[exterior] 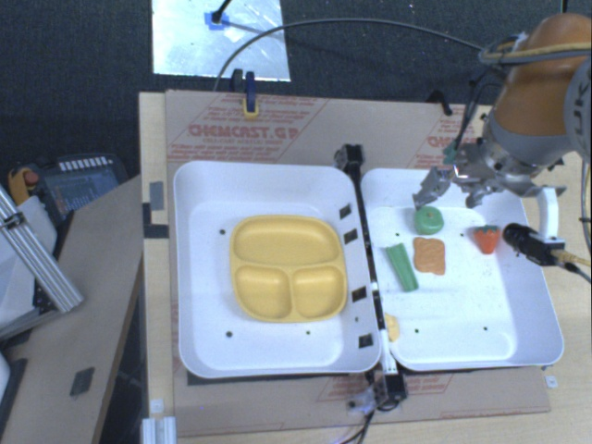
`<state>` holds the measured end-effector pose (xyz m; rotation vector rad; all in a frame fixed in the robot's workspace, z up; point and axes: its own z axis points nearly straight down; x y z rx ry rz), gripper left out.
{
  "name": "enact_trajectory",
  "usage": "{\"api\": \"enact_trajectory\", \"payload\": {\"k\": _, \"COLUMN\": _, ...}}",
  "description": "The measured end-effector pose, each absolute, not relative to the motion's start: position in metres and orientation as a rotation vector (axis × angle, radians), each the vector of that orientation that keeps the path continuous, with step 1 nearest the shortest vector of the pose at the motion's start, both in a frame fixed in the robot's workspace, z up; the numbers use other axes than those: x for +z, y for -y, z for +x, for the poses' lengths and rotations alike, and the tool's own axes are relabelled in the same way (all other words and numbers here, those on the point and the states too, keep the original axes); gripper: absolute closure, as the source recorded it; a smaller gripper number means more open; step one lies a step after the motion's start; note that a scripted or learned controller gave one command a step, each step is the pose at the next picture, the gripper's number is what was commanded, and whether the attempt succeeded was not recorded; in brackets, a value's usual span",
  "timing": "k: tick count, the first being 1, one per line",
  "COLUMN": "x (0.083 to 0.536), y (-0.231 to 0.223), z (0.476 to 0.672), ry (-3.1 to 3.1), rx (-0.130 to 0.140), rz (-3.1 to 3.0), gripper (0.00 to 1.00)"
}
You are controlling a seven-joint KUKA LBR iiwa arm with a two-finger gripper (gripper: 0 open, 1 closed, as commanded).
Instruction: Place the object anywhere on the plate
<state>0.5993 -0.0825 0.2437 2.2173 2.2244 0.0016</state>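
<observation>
A yellow plate (285, 266) with three compartments lies in the left bin (199, 248). In the right bin (518, 331) are a round green piece (428, 219), a green stick (401, 266), a flat orange-tan piece (429, 255) and a small red and green piece (487, 239). My gripper (454, 194) hangs over the back of the right bin, just above and right of the round green piece. Its fingers are spread apart, open, with nothing between them.
A small yellow bit (392, 326) lies at the right bin's left wall near the front. A black divider with clips (363, 257) runs between the bins. The bins rest on a cardboard sheet (277, 128).
</observation>
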Motion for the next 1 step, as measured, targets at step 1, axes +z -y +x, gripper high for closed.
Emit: {"api": "enact_trajectory", "payload": {"k": 1, "x": 0.1931, "y": 0.0731, "z": 0.5945, "ry": -2.225, "rx": -0.002, "rz": 2.221, "gripper": 0.00}}
